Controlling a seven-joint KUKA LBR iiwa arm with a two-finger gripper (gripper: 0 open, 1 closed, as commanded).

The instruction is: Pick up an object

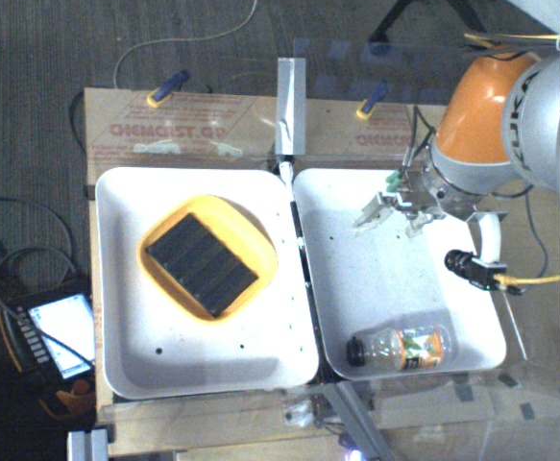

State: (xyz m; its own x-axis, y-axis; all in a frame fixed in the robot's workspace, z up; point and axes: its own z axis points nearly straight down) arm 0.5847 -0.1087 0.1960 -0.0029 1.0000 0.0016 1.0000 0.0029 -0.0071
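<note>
A clear plastic bottle (401, 348) with a dark cap and an orange label lies on its side along the near wall of the right bin (376, 277). A yellow dish with a dark ribbed pad (205, 255) rests in the left bin (126, 334). My gripper (393, 212) hangs over the far part of the right bin, well away from the bottle. Its fingers (370, 211) are spread apart with nothing between them.
The grey arm with its orange band (481, 113) comes in from the upper right. A black fitting with a yellow cable (472, 267) sits at the right bin's right rim. A metal divider (289, 123) stands behind the bins on cardboard.
</note>
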